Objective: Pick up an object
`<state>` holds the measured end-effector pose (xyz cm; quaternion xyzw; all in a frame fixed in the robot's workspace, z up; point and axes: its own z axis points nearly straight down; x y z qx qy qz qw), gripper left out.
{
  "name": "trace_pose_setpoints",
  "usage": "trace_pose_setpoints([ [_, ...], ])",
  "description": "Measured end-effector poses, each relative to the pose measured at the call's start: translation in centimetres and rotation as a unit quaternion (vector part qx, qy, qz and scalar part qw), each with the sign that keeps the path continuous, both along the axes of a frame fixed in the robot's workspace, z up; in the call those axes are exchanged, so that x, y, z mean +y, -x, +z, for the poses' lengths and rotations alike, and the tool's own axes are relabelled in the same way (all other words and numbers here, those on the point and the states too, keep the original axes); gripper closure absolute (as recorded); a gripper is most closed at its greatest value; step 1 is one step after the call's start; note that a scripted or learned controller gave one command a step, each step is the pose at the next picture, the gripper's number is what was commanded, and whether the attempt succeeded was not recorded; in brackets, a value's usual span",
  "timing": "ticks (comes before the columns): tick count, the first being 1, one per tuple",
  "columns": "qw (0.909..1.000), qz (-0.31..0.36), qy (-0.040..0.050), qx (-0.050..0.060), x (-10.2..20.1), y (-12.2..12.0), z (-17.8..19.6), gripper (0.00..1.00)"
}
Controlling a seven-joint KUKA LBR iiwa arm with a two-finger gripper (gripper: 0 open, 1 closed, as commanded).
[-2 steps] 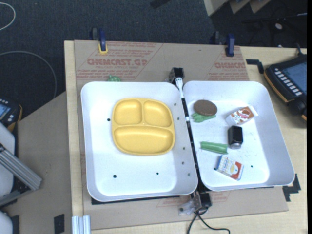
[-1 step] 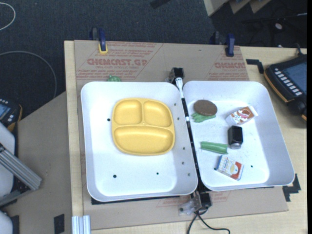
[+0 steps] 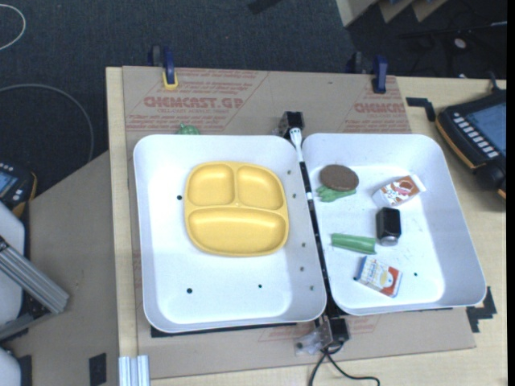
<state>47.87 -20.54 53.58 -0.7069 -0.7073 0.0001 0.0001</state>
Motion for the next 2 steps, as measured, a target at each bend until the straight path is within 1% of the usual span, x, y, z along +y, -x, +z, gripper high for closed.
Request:
trace_pose_setpoints([
  [1, 1.0, 0.002, -0.0005, 0.0, 3.3, -0.1, 0.0, 1.0],
  [2, 1.0, 0.001, -0.0004, 0.0, 5.1, -0.1, 0.0, 1.0],
])
